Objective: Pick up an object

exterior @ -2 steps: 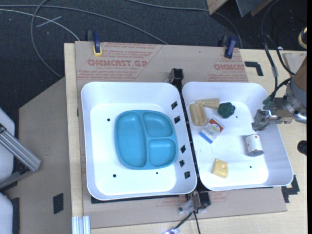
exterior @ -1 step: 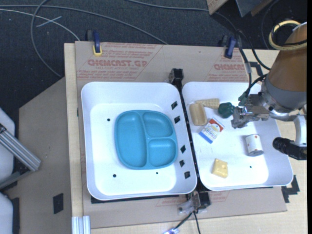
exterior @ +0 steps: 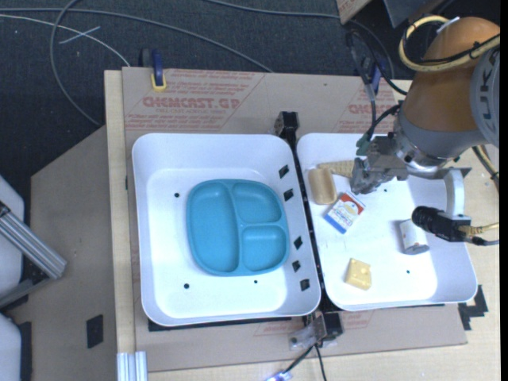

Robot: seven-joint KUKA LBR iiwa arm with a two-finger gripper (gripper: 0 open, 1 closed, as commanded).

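From my station I see the arm (exterior: pixel 448 78) reaching in over the right bin (exterior: pixel 452 288), while the left bin (exterior: pixel 155 213) carries just a blue divided tray (exterior: pixel 236 226) that I judge no part of the pick; the candidates all lie in the right bin, so nothing is lifted yet and the whole grasp is left to do; the gripper (exterior: pixel 367 179) hangs low over the bin's upper left part, and I cannot tell how its pincer stands, because the wrist hides the tips from above; just beside it to the left lies a tan block (exterior: pixel 321 186), and just below it a small red, white and blue packet (exterior: pixel 344 213), which I take as the likeliest target; further off, a grey cylinder (exterior: pixel 412 236) rests near the right wall and a yellow cheese-like wedge (exterior: pixel 358 274) sits towards the front; I put the task at the approach, with closing and lifting not yet done
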